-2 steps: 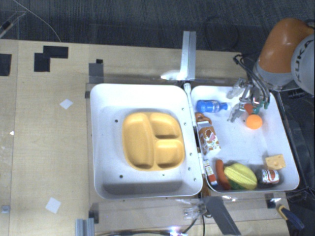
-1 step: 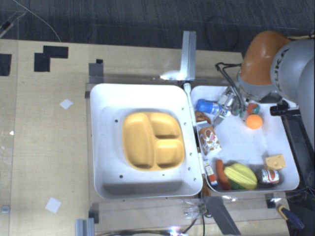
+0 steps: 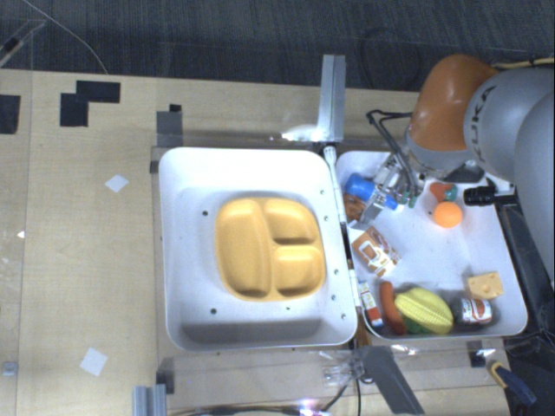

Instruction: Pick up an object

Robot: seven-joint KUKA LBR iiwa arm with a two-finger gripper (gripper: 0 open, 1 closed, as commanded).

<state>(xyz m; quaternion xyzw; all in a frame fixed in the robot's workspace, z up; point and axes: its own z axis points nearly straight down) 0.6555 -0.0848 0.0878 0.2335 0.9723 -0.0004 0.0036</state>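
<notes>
Looking down at your table (image 3: 78, 258), you've got the two white bins side by side. The left bin (image 3: 186, 232) holds just a yellow divided tray (image 3: 267, 248), sitting roughly in the middle, three compartments showing.

The right bin (image 3: 503, 258) is where all the clutter is. Your arm (image 3: 486, 115) comes in from the right with the orange band over the bin's back edge, and the gripper (image 3: 388, 189) is down in the back left corner of that bin, right at a blue bottle (image 3: 368, 189) lying on its side. It's touching or just over the bottle, but honestly I can't tell from this angle whether anything is actually held, so don't count it as a grab.

Other stuff in that bin: an orange ball (image 3: 447, 216) just right of the gripper, a small snack packet (image 3: 375, 251) near the left wall, a red sausage-looking thing (image 3: 389, 308) along the front left, a corn cob (image 3: 425, 308) right beside it, a dark can (image 3: 475, 311) lying at the front right, and a yellow cheese wedge (image 3: 485, 284) just behind the can. Something brownish sits tucked against the left wall below the bottle, too blurry to name.
</notes>
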